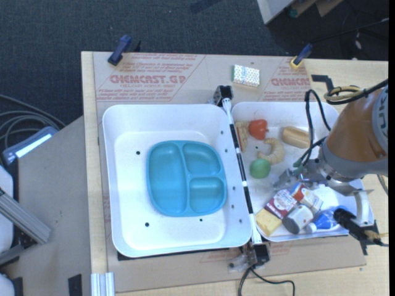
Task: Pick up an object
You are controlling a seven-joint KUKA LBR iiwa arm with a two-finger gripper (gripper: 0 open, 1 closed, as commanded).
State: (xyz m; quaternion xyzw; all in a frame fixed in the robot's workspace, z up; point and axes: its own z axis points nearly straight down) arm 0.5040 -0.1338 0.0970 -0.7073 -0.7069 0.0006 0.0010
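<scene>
The gripper (300, 179) hung low over the right bin (279, 111), its opening impossible to judge; just below it a heap of small packets (290, 205) crowded the bin's near edge; a blue divided plate (186, 177) sat mid left bin (123, 165).

A blue divided plate (186, 179) lies in the left bin (117, 159); blue clamps (118, 50) grip the bench's far edge.

Fixed overhead camera; slanted down on bins (123, 140).
</scene>
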